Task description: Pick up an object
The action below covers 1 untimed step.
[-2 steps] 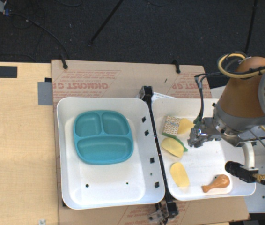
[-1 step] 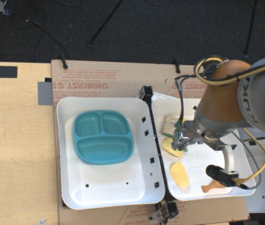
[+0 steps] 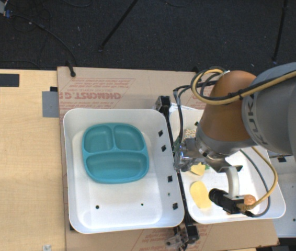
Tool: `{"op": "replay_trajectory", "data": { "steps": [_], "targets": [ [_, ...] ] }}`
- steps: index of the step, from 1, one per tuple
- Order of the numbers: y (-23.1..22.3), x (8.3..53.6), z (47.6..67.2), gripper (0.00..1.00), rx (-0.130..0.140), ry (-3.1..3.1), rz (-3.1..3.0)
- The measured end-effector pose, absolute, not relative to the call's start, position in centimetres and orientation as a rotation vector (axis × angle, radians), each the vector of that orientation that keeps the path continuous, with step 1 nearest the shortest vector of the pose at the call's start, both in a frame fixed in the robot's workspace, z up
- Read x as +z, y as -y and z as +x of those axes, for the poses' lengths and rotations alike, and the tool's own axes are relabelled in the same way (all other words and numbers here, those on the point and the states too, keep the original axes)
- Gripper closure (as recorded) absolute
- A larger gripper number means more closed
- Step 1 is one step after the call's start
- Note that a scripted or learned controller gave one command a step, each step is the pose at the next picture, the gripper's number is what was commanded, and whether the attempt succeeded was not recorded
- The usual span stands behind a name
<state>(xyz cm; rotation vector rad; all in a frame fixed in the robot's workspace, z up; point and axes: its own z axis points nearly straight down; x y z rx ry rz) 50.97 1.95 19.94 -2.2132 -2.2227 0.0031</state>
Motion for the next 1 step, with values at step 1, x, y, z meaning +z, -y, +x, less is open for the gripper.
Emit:
{"op": "replay_trajectory", "data": {
  "steps": [1],
  "targets": [
    [-7.95,20.84,50.34,1.0,0.003,2.225,-2.213]
  ]
}}
